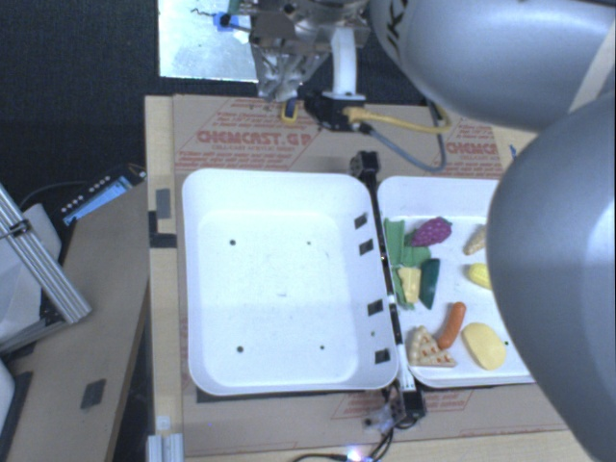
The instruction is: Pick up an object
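Several toy foods lie in the right bin (438,192): a purple grape bunch (432,229), green leaves (397,243), a corn cob (410,283), a dark green piece (429,282), an orange sausage-like piece (451,323), a yellow lump (484,345) and a waffle-like wedge (429,348). My gripper (279,77) hangs high at the top of the camera view, beyond the far rim of the left bin (279,174), over the cardboard. It is far from the foods, and I see nothing held in it.
The big grey arm (539,56) covers the upper right and hides the right bin's right side. A yellow cable (404,121) runs across the cardboard behind the bins. A metal frame (38,268) and a black device (96,192) stand at the left.
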